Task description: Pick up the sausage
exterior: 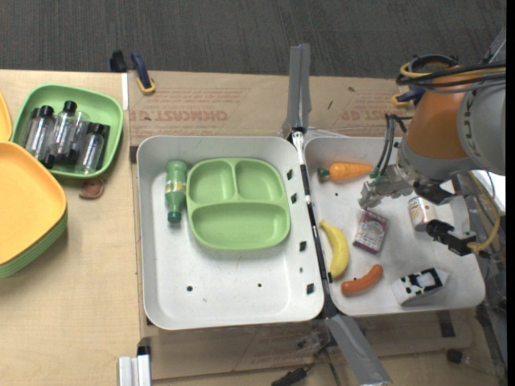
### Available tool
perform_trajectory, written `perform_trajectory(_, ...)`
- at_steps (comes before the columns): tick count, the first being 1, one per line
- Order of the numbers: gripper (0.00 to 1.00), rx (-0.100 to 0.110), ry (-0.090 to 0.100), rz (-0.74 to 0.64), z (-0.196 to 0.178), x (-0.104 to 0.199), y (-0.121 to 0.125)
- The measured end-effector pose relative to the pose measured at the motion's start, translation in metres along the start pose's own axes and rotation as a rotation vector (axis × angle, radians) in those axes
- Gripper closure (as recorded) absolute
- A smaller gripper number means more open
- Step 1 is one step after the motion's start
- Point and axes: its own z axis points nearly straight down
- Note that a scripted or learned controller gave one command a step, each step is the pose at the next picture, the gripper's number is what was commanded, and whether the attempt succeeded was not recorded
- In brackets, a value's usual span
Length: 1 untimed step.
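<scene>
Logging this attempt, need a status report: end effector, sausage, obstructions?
End effector over right bin, above purple packet. Orange-red sausage ungrasped on bin floor near front edge. Yellow banana close beside it.

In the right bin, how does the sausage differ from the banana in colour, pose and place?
The sausage is orange-red; the banana is yellow. The sausage lies nearly across the bin, its right end a little raised, while the banana runs more from top to bottom. The sausage lies closer to the bin's front edge, just below the banana. Both are curved, lie flat, and sit near the bin's left wall.
</scene>
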Motion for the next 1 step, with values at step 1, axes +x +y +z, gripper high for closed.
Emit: perform_trajectory(1, 1.00, 0.000, -0.001, -0.007, -0.0317, -0.0645, -0.0049)
